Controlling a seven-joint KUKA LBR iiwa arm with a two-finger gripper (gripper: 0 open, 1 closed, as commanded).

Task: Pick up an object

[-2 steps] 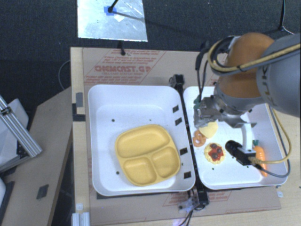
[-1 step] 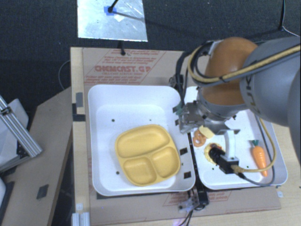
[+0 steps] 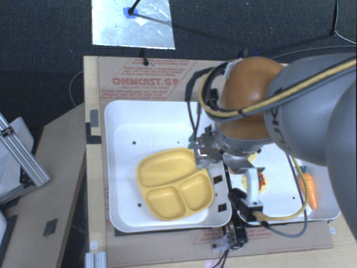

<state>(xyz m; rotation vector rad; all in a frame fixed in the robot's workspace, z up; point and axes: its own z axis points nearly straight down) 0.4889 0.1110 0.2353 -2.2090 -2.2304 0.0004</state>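
Yellow plastic, a tray [image 3: 175, 184] with three compartments lies flat in the left bin [image 3: 113, 149], toward its near right corner. One long compartment runs along the tray's far side and two smaller ones sit on its near side. The tray is the thing nearest the arm [image 3: 301, 116], which reaches in from the right and covers much of the right bin [image 3: 330, 210]. The orange band [image 3: 248, 102] bulges above the wrist, with a yellow cable [image 3: 290, 91] looped over it.

The gripper [image 3: 205, 149] hangs at the tray's far right edge, over the strip where the two bins meet. It is touching or just above the rim there; which one cannot be told. Whether it is released or clenched cannot be told either, since the wrist hides most of it, and nothing is seen held in it.

In the right bin an orange carrot-like piece [image 3: 310, 191] lies near the arm's lower edge. A small yellow and red item [image 3: 260, 181] shows partly behind the wrist hardware; what it is cannot be made out.

Both bins rest on a cardboard sheet [image 3: 148, 74] with red print, spread on the surface. Beyond it a silvery sheet [image 3: 120, 24] lies on dark carpet [image 3: 39, 38]. A metal rail [image 3: 23, 156] slants at the left edge.
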